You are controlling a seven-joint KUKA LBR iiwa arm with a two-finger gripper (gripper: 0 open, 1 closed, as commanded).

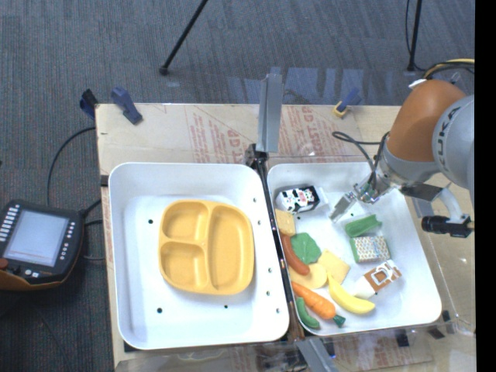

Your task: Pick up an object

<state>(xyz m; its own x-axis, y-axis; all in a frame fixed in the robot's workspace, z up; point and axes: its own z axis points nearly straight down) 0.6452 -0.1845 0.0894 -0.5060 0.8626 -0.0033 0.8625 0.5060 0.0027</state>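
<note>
My gripper [353, 201] hangs over the back of the right bin [415, 242], open, with nothing between its fingers. A black-and-white toy [298, 198] lies just to its left, and a green block [363, 225] sits just below it. Further toward the front lie a checkered square [370, 247], a white and brown box [381, 276], a banana [349, 297], a carrot [314, 299], a green leaf [306, 246], a red sausage [294, 256] and a yellow wedge [335, 266].
The left bin [136, 208] holds a yellow divided plate [207, 246]. A grey post [270, 118] stands behind the ridge between the bins. A pendant with a screen [35, 242] lies left of the bench.
</note>
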